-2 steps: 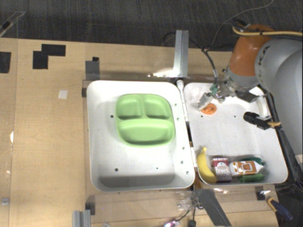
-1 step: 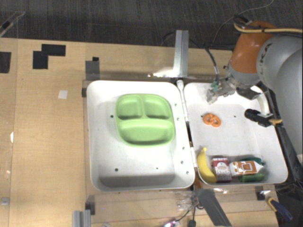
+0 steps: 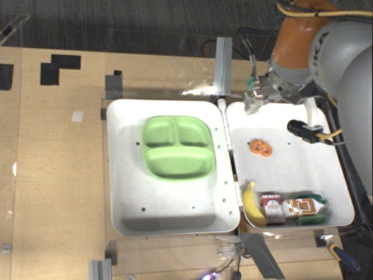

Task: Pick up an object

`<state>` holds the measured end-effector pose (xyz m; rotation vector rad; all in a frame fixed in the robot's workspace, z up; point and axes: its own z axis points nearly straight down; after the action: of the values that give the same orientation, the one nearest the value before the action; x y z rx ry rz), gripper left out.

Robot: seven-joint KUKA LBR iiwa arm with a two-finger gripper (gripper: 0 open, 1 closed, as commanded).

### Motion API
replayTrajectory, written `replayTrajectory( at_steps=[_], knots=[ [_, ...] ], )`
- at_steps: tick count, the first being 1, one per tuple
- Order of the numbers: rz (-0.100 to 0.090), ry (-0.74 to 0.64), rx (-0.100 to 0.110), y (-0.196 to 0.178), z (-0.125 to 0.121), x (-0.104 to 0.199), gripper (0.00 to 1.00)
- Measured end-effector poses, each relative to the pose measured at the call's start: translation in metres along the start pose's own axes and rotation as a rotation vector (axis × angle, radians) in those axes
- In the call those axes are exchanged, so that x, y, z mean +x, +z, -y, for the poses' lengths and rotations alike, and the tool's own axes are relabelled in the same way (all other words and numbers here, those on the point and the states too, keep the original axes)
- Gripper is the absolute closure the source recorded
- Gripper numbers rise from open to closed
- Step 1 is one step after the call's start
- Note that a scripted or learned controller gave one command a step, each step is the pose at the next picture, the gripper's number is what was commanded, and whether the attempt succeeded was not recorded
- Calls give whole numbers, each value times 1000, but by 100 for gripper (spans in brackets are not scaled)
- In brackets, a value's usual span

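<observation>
One pincer [image 3: 254,102] | above right bin's [image 3: 303,156] far-left corner | nothing visibly held

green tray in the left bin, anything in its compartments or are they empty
Empty. The green tray lies flat in the left bin, and all three compartments show bare green. The food items lie in the right bin.

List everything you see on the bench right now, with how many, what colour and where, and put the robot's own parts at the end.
bins: two, white, side by side on the bench
divided plate: one, green, in the left bin
pretzel: one, orange, middle of the right bin
banana: one, yellow, near left corner of the right bin
food packets: a few, red, brown and green, beside the banana
arm: one, grey with orange band, over the right bin's far side
gripper: one, at the right bin's far left corner
</observation>
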<state>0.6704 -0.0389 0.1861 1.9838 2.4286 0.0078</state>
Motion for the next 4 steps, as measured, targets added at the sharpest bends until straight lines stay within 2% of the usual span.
replayTrajectory(
  at_steps=[1,2,3,4],
  knots=[
    [0,0,1,0,0,0,0],
    [1,-85,1,0,4,-18,0],
    [0,-117,2,89,30,-61,0],
    [5,-153,-10,94,79,-39,0]
  ],
)
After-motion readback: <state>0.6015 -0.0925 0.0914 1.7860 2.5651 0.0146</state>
